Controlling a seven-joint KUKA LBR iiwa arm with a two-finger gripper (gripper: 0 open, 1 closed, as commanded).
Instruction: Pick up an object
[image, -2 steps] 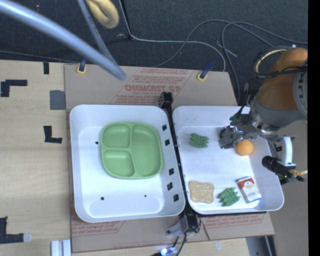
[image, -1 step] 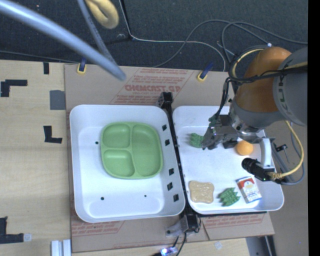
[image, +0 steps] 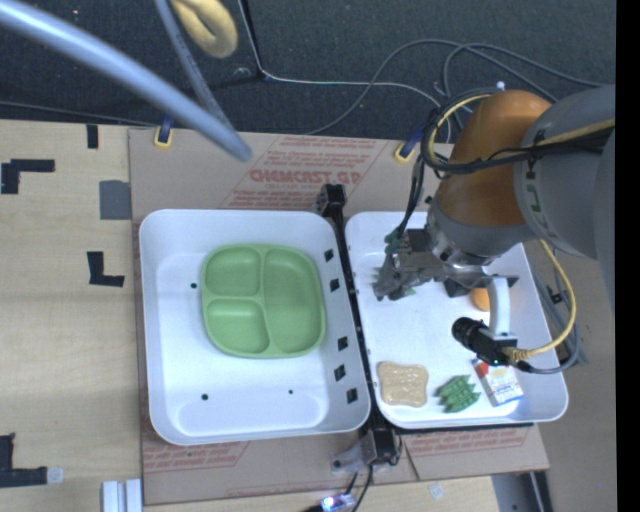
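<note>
Dark metal, the gripper (image: 393, 285) hung low in the right bin (image: 540, 405) near the divider (image: 345, 300); its state could not be told. Near the front rim lay a toast slice (image: 402, 383) and green toy (image: 459, 394), both probably light and rigid, best pinched across their edges. Bare floor separated them from the gripper.

L bin (image: 165, 330) holds a divided plate (image: 263, 300), roughly centred. R bin (image: 540, 405) has gripper (image: 397, 280) over its left-rear part. Along front edge, L to R: toast slice (image: 402, 383), leafy toy (image: 458, 394), small packet (image: 500, 383).
</note>
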